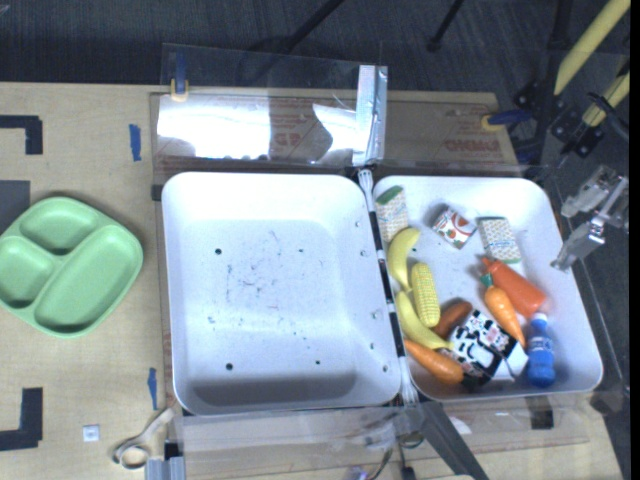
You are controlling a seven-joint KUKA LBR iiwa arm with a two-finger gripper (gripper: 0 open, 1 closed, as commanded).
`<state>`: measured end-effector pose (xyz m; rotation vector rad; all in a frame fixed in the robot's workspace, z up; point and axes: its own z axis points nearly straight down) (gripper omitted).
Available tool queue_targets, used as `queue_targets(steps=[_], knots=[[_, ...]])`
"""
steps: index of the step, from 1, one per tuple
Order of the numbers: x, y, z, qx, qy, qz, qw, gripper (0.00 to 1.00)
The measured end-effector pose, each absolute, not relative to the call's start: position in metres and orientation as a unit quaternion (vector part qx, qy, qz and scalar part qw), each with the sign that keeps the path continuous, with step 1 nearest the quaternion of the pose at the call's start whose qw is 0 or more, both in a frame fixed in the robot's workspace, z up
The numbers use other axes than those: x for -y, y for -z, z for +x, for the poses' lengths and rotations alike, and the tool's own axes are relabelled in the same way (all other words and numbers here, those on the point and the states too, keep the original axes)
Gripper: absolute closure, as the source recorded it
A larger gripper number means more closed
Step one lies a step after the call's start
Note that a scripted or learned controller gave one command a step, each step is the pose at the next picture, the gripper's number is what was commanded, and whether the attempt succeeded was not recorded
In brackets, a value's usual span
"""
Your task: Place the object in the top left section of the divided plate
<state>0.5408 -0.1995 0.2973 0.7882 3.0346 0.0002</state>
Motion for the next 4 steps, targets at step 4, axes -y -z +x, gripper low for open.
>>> queue_targets(steps=[4], knots=[[0.222, -0.377, 0.668, -0.998, 0.0003, -0.062, 0.005, 0.0]])
